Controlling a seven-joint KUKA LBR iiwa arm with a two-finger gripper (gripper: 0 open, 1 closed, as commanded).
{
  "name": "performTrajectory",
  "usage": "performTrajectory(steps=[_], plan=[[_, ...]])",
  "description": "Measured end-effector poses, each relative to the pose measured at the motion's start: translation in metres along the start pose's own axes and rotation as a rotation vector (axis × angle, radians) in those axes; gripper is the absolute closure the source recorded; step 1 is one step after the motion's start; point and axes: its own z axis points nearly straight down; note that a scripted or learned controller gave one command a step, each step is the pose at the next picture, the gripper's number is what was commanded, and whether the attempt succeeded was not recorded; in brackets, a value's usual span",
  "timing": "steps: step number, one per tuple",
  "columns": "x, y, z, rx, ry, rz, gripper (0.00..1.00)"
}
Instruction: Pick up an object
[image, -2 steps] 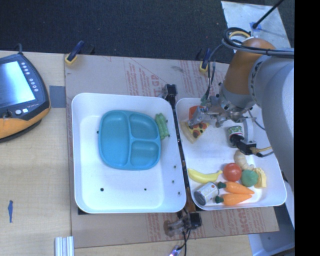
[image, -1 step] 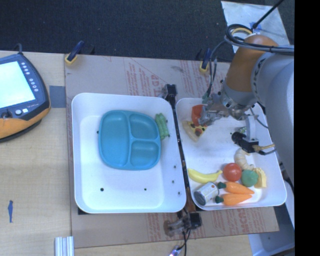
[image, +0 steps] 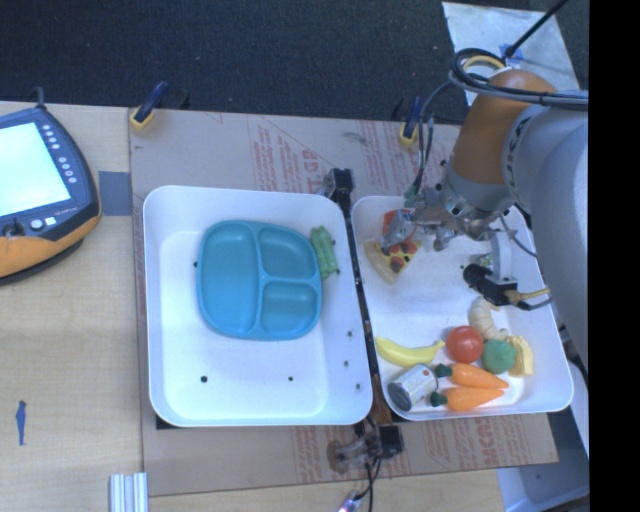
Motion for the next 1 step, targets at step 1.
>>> performTrajectory(steps=[1], plan=[[-0.0006,0.0002,-0.0106,0.001,0.0,-0.003,1.0]])
